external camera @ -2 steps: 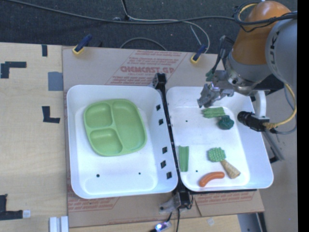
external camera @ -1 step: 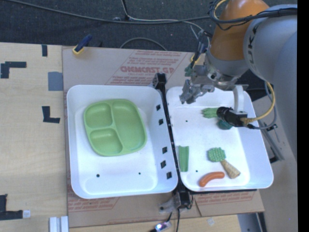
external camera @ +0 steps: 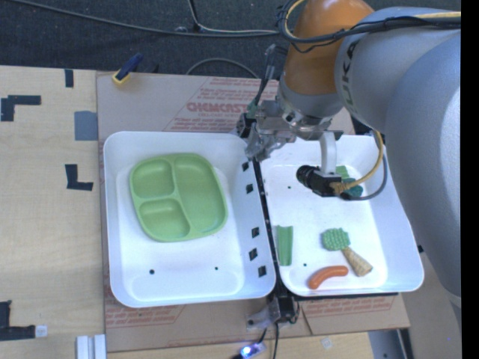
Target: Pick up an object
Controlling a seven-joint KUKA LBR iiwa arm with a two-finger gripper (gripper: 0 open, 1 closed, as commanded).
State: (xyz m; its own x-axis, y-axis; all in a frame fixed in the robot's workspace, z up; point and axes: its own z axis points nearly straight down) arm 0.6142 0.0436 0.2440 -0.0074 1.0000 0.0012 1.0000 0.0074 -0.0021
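A grey arm with an orange band point(external camera: 322, 43) reaches in from the right over a pale wooden surface point(external camera: 45, 223); its tool point(external camera: 258, 139) hangs above the far end of the seam where the two shallow white bins meet; whether the tool is apart or together cannot be told from this slant, and nothing is seen clamped in it.

The left white bin point(external camera: 112, 200) holds a light green plastic plate with three compartments point(external camera: 178, 197), lying flat in its far half. The right white bin point(external camera: 378, 226) holds three small things, all in its near half and well apart from the tool: a flat dark green strip point(external camera: 284, 244) lying just beside the seam; a toy ice-cream cone with a green scoop and a tan cone point(external camera: 346, 249) towards the middle; an orange-red toy sausage point(external camera: 328, 276) just in front of the cone, near the front wall. Both bins sit on a sheet of brown printed cardboard point(external camera: 202, 103).
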